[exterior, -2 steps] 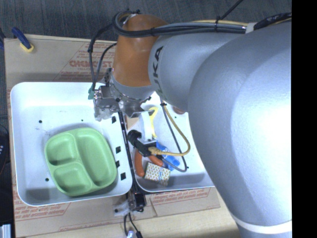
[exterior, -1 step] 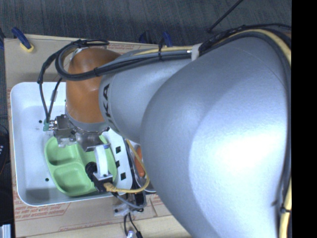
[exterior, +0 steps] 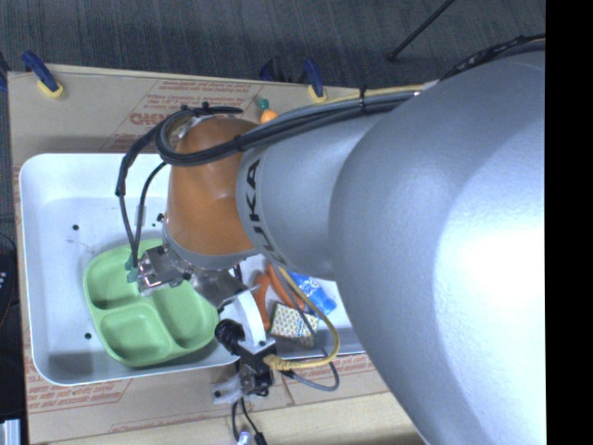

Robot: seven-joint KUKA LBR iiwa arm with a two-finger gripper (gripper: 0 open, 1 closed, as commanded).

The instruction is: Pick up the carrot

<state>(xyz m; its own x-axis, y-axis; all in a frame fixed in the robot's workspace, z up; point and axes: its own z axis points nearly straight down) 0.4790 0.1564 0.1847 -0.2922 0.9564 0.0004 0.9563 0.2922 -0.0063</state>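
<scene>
The carrot (exterior: 277, 291) shows as an orange, elongated shape at the near left of the right bin, partly covered by the arm and cables. My gripper (exterior: 154, 273) is over the left bin, just past the orange wrist band (exterior: 206, 188), above the green divided plate (exterior: 148, 327). It sits to the left of the carrot and apart from it. The big grey arm hides most of the right bin.
The green plate lies in the left white bin (exterior: 51, 211). A blue packet (exterior: 318, 297) and a patterned block (exterior: 289, 323) lie beside the carrot. Black and yellow cables (exterior: 250, 350) hang over the bins' front edge. Blue clamps (exterior: 43, 72) hold the cardboard border.
</scene>
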